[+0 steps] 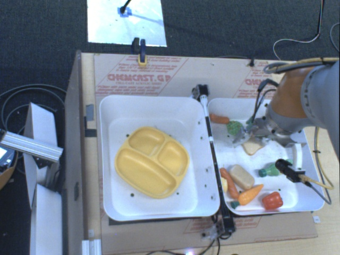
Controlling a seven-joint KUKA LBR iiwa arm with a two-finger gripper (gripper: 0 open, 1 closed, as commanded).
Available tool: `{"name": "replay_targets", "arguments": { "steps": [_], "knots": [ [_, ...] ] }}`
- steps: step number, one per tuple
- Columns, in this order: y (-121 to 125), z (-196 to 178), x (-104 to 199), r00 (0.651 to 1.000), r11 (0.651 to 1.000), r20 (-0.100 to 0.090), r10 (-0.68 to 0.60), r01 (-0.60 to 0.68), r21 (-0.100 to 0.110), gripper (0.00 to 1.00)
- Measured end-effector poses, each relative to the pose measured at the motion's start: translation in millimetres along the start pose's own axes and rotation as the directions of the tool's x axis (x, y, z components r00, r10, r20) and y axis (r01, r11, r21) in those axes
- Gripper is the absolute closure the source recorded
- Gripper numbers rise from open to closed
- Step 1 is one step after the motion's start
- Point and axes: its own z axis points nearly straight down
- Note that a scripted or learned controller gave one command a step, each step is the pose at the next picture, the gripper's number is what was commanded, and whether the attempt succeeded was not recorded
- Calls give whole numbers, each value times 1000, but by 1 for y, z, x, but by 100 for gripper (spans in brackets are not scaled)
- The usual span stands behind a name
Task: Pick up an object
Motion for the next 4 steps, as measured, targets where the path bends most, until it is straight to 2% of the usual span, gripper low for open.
{"name": "replay_targets", "arguments": {
  "steps": [1, 2, 3, 4],
  "knots": [
    [2, -11, -1, 1000, 1000, 4, -1, 1, -5, 100],
    [10, -133, 66, 1000, 1000, -1, -3, 3, 1, 100],
    [5, -135, 18, 1000, 1000, 1, 1, -1, 4, 100],
    [20, -123, -33, 1000, 1000, 1, 1, -1, 4, 100]
  ]
}}
